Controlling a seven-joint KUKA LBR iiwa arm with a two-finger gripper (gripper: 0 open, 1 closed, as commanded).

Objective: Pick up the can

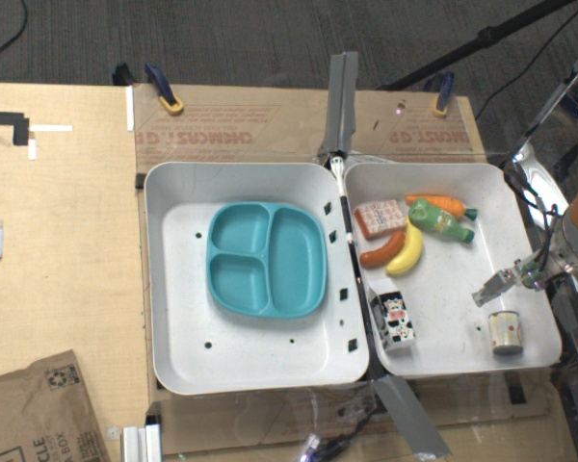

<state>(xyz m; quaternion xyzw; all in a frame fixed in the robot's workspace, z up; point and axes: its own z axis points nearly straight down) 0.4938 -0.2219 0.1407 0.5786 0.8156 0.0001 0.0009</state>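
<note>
Can [505,332] lies in the right bin [453,340], just below the gripper [501,284]; whether its fingers are apart cannot be told.

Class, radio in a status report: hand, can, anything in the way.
Hand hovering over right bin, just above the can. Can lying near bin's lower right corner, not held. Nothing between them.

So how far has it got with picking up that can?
Not far, by the look of it. The can stands on the floor of the right bin, near its front right corner, not lifted. The hand hangs just above and beside it, with nothing seen between its fingers. Left to do: close on the can and raise it.
</note>
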